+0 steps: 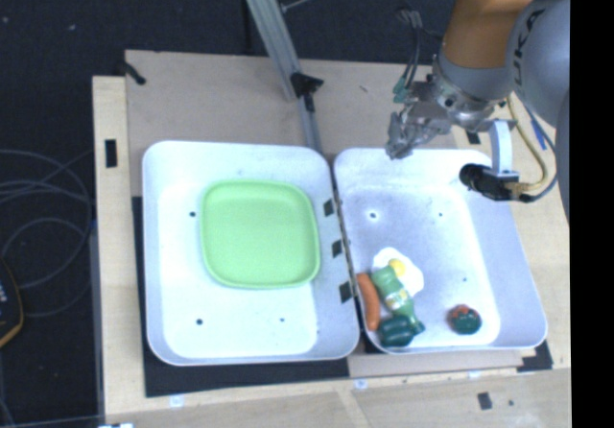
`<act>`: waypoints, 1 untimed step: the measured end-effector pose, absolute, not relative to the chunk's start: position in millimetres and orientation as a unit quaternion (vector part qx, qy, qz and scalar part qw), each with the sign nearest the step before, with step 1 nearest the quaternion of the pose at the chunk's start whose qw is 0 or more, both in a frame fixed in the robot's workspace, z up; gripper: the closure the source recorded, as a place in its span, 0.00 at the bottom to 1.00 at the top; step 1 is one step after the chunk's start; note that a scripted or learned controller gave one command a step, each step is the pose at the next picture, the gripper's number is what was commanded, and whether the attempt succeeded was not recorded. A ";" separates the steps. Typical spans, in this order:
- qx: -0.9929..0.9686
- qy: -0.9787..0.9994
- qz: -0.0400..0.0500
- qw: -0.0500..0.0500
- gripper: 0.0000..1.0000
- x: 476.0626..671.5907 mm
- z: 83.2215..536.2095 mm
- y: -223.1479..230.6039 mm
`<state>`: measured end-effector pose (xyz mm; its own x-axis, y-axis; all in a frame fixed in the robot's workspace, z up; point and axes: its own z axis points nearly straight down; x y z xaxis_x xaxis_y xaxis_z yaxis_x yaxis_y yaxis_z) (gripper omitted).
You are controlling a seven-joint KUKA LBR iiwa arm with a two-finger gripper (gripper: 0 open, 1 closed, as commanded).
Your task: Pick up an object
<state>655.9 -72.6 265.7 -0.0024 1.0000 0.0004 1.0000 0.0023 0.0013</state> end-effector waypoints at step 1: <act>0.706 0.709 0.001 0.000 1.00 630.8 267.2 -19.8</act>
<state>630.8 -19.8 267.2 -0.0040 1.0000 0.0012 1.0000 0.0040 0.0012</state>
